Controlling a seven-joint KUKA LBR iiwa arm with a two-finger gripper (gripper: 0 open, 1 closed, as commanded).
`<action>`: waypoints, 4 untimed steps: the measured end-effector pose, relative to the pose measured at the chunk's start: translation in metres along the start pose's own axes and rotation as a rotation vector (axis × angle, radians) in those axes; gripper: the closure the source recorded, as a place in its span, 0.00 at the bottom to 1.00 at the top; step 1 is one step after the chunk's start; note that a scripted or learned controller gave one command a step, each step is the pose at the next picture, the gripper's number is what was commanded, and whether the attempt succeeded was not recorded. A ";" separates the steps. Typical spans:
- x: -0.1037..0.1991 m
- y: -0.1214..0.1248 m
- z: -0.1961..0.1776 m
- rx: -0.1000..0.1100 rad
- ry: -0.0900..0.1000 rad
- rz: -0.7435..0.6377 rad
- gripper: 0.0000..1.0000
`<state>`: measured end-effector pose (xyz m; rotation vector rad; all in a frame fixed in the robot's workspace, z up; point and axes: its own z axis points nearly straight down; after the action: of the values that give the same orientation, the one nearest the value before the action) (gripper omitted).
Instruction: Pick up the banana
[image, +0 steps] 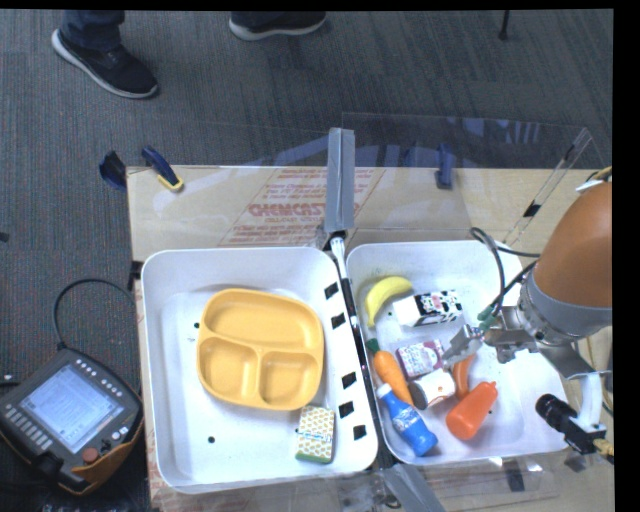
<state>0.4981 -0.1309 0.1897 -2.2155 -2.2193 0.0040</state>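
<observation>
Right bin (440, 252): banana (385, 295) hugs the left wall; claw (466, 343), grip unclear, nearby.

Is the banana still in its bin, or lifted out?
In. The banana lies on the right bin floor, near the divider; the pincer is apart from it.
</observation>
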 end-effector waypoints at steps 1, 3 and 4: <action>0.043 0.013 0.103 -0.004 -0.001 -0.177 0.00; 0.049 0.147 0.050 -0.004 -0.002 -0.219 0.00; 0.047 0.147 0.102 -0.004 -0.002 -0.279 0.00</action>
<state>0.6443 -0.0837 0.0871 -1.8875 -2.5085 0.0003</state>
